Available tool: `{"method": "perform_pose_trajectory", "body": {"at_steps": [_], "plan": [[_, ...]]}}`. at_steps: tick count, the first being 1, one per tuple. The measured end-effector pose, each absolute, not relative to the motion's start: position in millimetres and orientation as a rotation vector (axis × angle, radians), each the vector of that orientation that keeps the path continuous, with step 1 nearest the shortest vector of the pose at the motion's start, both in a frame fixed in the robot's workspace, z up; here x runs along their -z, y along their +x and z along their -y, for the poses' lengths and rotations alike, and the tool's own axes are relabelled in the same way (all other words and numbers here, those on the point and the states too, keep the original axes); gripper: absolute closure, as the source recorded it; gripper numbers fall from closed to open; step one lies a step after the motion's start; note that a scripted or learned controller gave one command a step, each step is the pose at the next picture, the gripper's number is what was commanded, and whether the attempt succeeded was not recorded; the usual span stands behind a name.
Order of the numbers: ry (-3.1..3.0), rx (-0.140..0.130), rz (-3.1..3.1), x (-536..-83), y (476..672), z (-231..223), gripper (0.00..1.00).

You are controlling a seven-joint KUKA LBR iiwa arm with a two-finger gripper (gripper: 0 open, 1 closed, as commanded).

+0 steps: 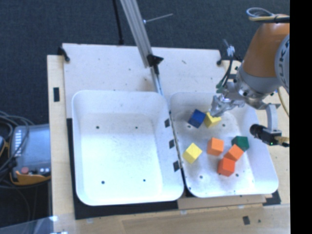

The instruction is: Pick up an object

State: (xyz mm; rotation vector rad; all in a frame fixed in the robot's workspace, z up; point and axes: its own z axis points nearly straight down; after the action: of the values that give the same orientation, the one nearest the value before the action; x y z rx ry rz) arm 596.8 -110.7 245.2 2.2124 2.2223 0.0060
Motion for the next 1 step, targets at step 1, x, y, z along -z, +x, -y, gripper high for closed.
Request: {"method": "perform_pose_trajectory", "body": {"at_steps": [1], "plan": [[2.216, 0.0, -2.228, -235.7, 595.8, 64.1, 1.0]]}}
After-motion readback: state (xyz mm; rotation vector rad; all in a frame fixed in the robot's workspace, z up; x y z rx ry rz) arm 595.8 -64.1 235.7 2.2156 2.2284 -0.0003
